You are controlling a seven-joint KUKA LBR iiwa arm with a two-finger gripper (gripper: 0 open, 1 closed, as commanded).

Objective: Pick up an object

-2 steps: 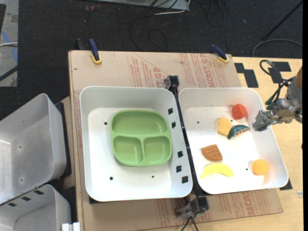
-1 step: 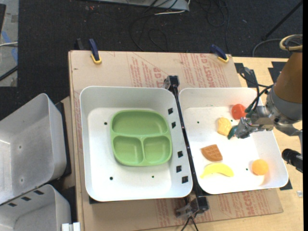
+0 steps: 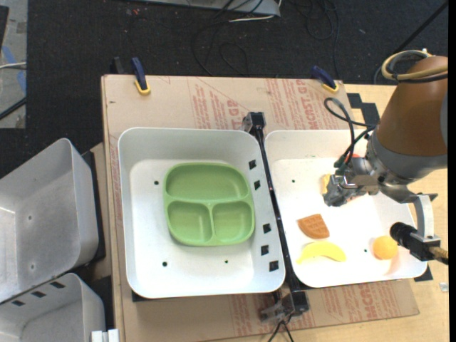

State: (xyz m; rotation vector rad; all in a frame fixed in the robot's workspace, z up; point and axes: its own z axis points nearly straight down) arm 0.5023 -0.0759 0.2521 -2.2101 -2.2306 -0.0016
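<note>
Step in hand: approach, nothing lifted yet. My tool [image 3: 336,191] hovers low over the right bin [image 3: 285,148], above a small yellow piece [image 3: 325,184]; whether it is parted or closed, I cannot tell. Candidates lying apart nearer the front: tan wedge [image 3: 313,226], matte; banana [image 3: 321,253], curved, smooth; orange ball [image 3: 385,248]. Left bin [image 3: 135,148]: green divided plate [image 3: 210,204], glossy plastic. Next move, I judge: centre, descend, close.

Arm reaches in over right bin [image 3: 299,144]; gripper [image 3: 336,189] low above its floor, wrist angled down-left.
</note>
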